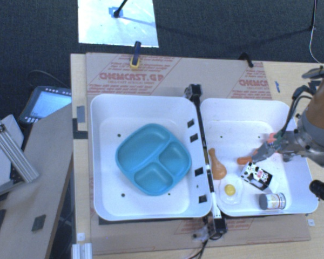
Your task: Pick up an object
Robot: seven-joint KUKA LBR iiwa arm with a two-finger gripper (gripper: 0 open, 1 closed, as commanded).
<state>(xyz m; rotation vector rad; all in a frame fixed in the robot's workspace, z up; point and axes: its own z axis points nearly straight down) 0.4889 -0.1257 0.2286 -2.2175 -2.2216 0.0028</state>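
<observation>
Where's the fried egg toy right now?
The fried egg toy lies in the right bin, near its front left corner, just below the orange pear-shaped toy and left of the grey can.

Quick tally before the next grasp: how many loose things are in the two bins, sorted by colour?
Blue: 1, the divided plate in the left bin.
Orange: 2, the pear-shaped piece and the small piece in the right bin.
Black and white: 1, the patterned block.
White and yellow: 1, the fried egg.
Grey: 1, the small can.
Total: 6.
</observation>
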